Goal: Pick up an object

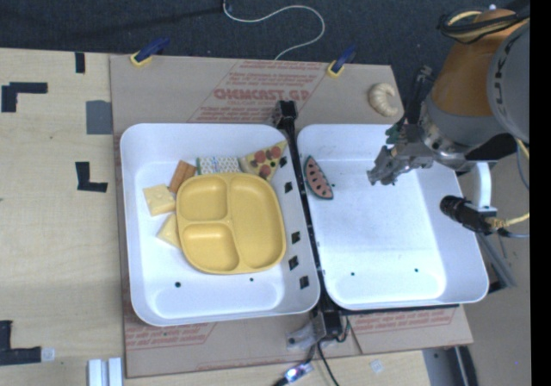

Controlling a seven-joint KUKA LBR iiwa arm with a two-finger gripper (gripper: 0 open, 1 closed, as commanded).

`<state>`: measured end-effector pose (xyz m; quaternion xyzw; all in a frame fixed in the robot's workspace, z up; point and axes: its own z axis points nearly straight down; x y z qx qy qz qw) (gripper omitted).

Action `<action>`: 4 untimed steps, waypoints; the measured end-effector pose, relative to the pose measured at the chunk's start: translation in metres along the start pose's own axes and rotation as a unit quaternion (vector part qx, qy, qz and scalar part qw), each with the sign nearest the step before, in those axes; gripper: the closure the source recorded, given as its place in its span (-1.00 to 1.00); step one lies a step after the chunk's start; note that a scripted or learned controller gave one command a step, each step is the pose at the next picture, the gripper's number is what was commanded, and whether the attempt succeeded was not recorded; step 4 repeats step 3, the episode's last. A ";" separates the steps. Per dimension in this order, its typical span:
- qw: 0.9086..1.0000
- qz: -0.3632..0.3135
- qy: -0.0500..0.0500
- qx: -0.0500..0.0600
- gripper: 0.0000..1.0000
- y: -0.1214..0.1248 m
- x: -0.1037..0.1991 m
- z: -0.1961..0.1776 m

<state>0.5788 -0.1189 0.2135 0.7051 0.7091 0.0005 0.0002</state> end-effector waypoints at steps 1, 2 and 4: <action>1.000 0.000 0.000 -0.001 1.00 0.051 0.022 -0.010; 1.000 0.002 -0.001 0.001 1.00 0.065 0.041 -0.001; 1.000 0.003 -0.001 0.001 1.00 0.065 0.042 -0.002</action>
